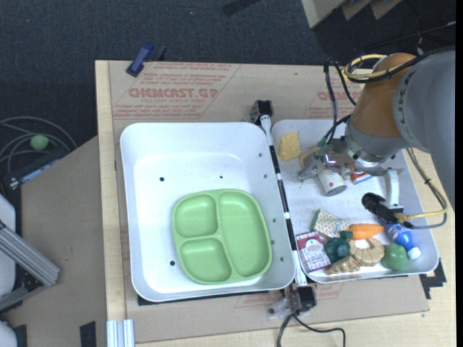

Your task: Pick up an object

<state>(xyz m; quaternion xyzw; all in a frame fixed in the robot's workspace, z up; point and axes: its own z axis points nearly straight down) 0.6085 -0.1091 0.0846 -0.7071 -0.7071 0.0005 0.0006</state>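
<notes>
The brown bench sheet [181, 85] reads "CHEMCAST GP" in red.

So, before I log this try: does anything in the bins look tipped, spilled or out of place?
Nothing looks spilled or damaged. The green divided plate lies flat in the left bin. The toy items are crowded into the near corner of the right bin, overlapping, which is untidy but not odd.

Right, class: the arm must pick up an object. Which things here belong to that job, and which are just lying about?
Part of the job:
- gripper
- right bin
- yellow block
- white cylinder
- carrot
- green ball in bin

Lying about:
- green divided plate in the left bin
- blue clip
- green ball on floor
</notes>
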